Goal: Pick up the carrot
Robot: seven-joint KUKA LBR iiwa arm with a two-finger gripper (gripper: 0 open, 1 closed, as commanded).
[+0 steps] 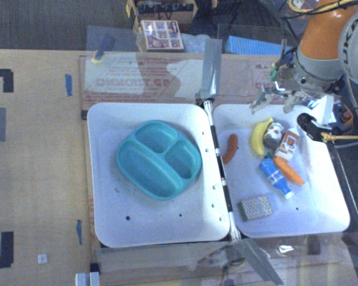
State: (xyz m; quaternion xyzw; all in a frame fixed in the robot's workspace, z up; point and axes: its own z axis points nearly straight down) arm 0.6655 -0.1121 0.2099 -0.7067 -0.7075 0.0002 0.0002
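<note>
Nearest you, a grey sponge (255, 207) sits by the right bin's (322, 219) front edge. Your carrot (288, 170) lies toward that bin's right edge, touching a blue bottle (275, 176). Your gripper (278, 102) hangs spread open and empty over the bin's back edge.

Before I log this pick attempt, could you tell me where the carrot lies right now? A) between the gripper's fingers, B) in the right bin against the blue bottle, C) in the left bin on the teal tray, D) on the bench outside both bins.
B: the carrot lies in the right bin, against the blue bottle, well below the gripper.
</note>
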